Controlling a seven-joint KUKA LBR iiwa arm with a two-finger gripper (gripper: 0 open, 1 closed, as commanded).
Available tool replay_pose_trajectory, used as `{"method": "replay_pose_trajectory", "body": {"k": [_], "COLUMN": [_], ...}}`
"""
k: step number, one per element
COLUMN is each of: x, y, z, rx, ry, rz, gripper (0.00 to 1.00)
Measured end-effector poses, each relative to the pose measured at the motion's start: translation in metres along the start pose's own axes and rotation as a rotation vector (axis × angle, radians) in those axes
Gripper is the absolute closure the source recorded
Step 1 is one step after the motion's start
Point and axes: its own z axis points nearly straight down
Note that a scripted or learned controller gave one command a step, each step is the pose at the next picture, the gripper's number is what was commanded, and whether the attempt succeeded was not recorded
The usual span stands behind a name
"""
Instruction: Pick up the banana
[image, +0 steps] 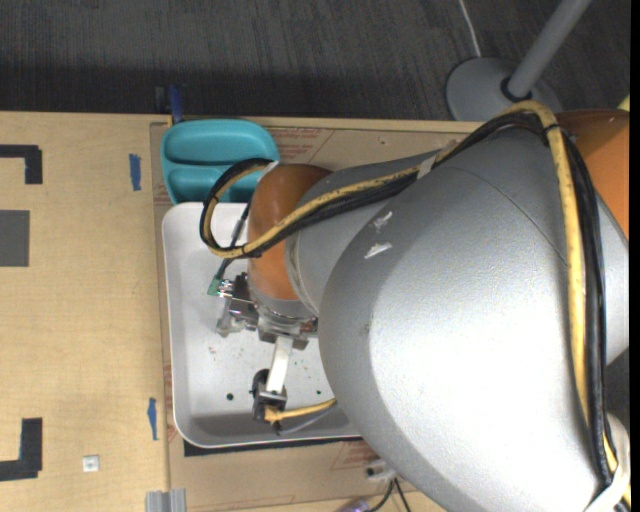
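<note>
My gripper reaches down into the left white bin, low over its floor near the middle. The grey arm with its orange band covers the right part of this bin and everything to the right of it. A yellow cable loops over the wrist. Whatever lies under the arm is hidden.
A teal plastic object sits just beyond the bin's far edge. The cardboard-coloured bench spreads to the left, marked with black and blue tape. A few small dark specks dot the bin floor.
</note>
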Motion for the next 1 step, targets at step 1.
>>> {"method": "replay_pose_trajectory", "body": {"k": [1], "x": [-0.0112], "y": [-0.0496], "z": [-0.0314], "rx": [0.005], "ry": [-0.002], "rz": [0.240], "gripper": [0.00]}}
